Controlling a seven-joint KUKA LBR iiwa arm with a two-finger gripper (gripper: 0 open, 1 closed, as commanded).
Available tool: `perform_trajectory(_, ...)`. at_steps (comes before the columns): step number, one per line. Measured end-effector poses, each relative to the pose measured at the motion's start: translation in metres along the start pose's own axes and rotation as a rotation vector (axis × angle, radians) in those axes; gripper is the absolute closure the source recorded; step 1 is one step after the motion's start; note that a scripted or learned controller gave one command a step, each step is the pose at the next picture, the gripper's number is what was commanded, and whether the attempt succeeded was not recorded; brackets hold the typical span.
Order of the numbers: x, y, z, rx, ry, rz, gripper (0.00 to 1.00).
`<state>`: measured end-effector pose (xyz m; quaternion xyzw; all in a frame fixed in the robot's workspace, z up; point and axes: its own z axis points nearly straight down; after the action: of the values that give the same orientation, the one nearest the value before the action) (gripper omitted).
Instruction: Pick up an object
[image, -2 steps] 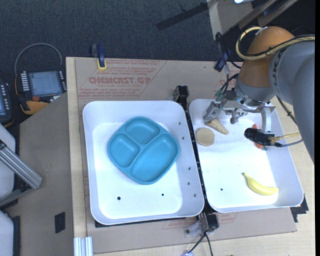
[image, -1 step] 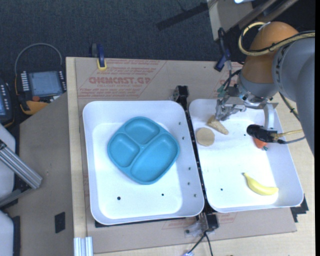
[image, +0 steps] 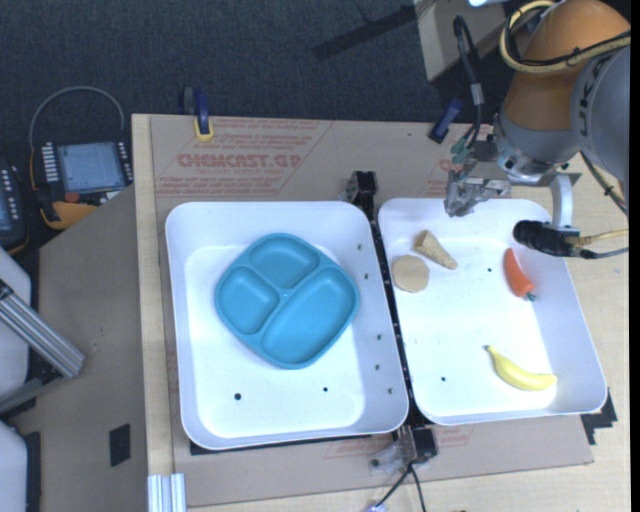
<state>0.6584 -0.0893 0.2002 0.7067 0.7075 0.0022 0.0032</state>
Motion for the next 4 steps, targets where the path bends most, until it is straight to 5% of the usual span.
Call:
perform_trajectory(2, 0.007, -0.001, -0.070, 0.002, 0.000, 0.000, 1.00)
perform_trajectory(4, 0.107, -0.024, -0.036, 0.012, 0.003, -0.004, 1.00)
